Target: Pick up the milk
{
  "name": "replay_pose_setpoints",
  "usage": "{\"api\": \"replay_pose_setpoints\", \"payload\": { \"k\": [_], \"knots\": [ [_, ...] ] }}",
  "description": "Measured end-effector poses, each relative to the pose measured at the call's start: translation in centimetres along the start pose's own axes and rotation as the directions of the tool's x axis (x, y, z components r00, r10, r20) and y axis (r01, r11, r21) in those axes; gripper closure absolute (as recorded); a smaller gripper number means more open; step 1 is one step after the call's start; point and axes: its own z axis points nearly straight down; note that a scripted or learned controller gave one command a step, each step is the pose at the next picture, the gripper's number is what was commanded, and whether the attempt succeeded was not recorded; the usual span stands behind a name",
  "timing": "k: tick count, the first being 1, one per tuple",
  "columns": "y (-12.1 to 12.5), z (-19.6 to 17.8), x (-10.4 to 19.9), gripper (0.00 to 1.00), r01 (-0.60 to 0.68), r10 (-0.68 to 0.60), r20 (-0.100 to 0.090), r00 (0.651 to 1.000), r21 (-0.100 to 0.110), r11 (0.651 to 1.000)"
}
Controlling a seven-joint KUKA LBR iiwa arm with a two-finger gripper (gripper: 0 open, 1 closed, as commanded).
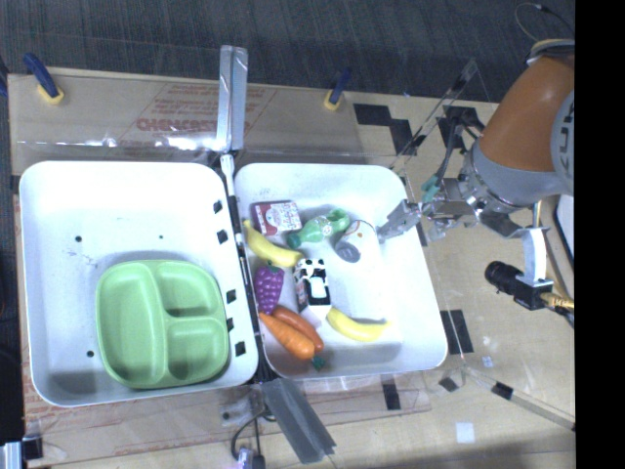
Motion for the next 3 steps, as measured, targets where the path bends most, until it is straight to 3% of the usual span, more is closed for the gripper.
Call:
{"api": "replay_pose_setpoints", "payload": {
  "k": [1,2,3],
  "knots": [
    [-6.0,6.6,14.9,0.0,0.095,-0.095,0.0,0.995,0.001,0.995],
    [-4.3,13.0,10.7,0.0,-0.02,0.02,-0.001,1.0,0.002,1.0],
    [-4.3,12.1,10.7,1.0,-0.015,0.015,0.0,1.0,0.004,1.0]
  ]
}}
